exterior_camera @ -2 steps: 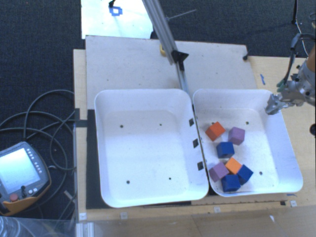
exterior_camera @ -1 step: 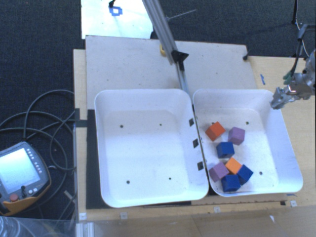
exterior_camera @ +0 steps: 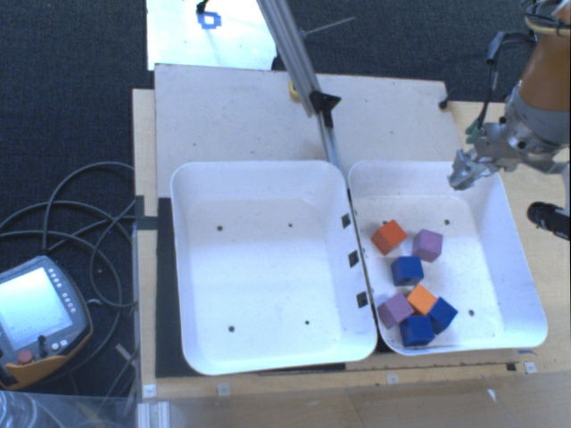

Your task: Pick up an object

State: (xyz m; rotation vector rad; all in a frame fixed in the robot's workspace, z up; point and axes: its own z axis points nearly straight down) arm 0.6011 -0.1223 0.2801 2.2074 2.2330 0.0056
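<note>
Several small cubes lie in the right bin: an orange cube, a purple cube, a blue cube, and a cluster lower down with a purple cube, an orange cube and blue cubes. My gripper hangs over the bin's far right corner, above and to the right of the cubes, well apart from them. Nothing shows between its fingers.
The left bin stands beside the right one. A metal pole slants down from the top to the bins' shared rear corner. Cables and a teach pendant lie on the floor at the left.
</note>
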